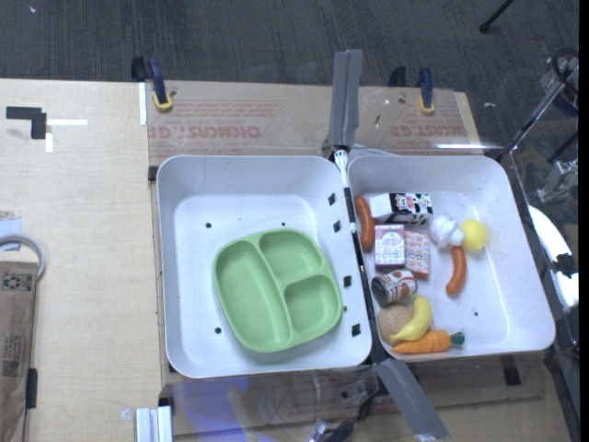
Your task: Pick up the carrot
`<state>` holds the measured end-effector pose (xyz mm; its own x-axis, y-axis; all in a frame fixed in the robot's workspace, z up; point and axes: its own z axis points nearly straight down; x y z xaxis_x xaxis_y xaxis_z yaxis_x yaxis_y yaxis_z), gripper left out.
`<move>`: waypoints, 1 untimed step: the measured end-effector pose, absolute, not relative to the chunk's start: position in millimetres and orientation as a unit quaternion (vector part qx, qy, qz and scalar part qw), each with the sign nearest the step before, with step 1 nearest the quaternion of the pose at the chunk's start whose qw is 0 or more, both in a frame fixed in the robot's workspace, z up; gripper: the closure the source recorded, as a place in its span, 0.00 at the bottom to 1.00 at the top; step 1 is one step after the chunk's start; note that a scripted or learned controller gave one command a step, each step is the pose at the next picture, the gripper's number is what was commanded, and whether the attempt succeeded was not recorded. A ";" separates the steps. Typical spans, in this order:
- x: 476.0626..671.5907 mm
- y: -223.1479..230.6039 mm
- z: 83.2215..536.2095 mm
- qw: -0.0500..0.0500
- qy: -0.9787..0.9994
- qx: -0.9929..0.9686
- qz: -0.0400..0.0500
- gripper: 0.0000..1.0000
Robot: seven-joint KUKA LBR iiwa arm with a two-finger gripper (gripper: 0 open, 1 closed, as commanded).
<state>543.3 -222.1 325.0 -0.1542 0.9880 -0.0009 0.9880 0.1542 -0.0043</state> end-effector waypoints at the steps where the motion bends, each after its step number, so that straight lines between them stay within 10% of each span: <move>1: 520.7 -222.5 344.2 0.001 -0.926 -0.378 0.000 1.00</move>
<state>520.7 -222.5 344.2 -0.7148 0.6993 0.0015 0.6993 0.7148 -0.0016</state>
